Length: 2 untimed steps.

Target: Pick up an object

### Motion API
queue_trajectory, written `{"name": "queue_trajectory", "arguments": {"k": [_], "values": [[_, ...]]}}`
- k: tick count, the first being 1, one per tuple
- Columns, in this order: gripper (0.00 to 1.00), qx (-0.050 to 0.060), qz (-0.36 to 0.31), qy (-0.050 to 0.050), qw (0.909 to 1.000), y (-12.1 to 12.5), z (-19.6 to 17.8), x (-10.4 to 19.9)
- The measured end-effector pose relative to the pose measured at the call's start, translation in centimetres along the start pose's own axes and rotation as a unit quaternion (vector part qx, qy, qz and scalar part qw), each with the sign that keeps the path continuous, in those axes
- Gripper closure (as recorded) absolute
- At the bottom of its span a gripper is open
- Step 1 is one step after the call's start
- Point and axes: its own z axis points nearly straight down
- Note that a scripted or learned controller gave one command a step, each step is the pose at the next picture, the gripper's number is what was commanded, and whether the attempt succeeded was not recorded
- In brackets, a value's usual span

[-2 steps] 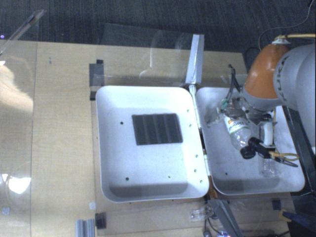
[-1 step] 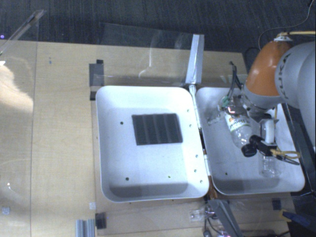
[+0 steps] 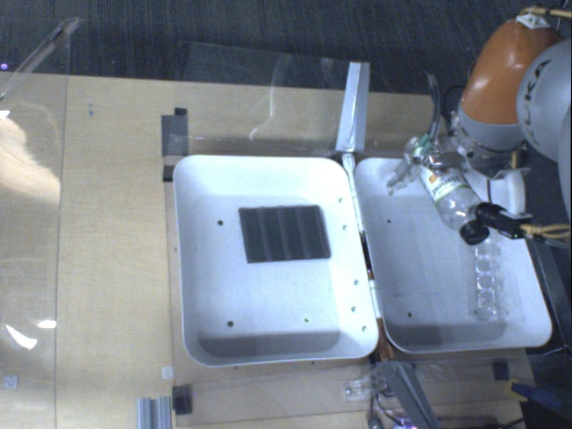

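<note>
A clear plastic bottle (image 3: 450, 195) with a white label and a black cap hangs tilted over the back of the right bin (image 3: 420, 329), cap pointing down and to the right. My gripper (image 3: 427, 163) is at the bottle's upper end and is shut on it, with the bottle's base between the fingers. A second clear ribbed plastic object (image 3: 489, 282) lies on the right bin's floor near its right wall, below the held bottle's cap.
A dark ribbed rectangular pad (image 3: 284, 233) lies in the middle of the left bin (image 3: 206, 329). A metal divider post (image 3: 352, 105) stands behind the seam between the bins. The arm's orange band (image 3: 499, 65) is over the right bin's back corner.
</note>
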Motion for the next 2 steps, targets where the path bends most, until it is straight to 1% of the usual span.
{"name": "queue_trajectory", "arguments": {"k": [1, 2], "values": [[1.0, 0.001, -0.015, 0.001, 0.9999, -5.8, -1.2, 9.4], [1.0, -0.002, 0.006, 0.0, 1.0, -3.1, -11.3, 8.9]]}}
